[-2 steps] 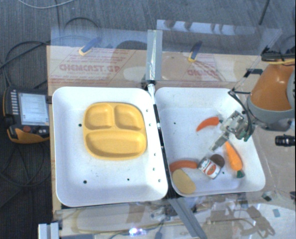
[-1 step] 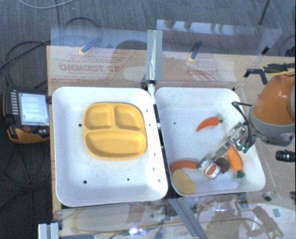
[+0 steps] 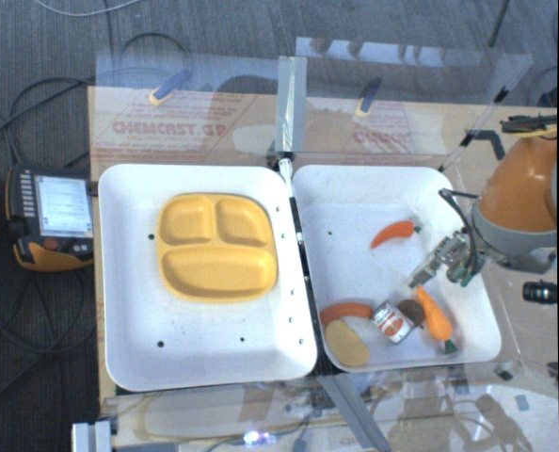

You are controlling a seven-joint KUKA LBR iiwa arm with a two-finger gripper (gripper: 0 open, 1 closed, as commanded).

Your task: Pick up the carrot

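Right bin (image 3: 355, 182) middle open | carrot (image 3: 434, 315) hemmed by can (image 3: 391, 323), brown piece (image 3: 412, 311) and bin's wall

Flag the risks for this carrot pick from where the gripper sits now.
1. The carrot lies hard against the bin's near right corner, so the wall may block a finger.
2. A small can and a dark object crowd its left side; the gripper, now up and left of it, could nudge or grab those instead.
3. The orange pepper looks alike and lies about as near, so a mistaken pick is possible.
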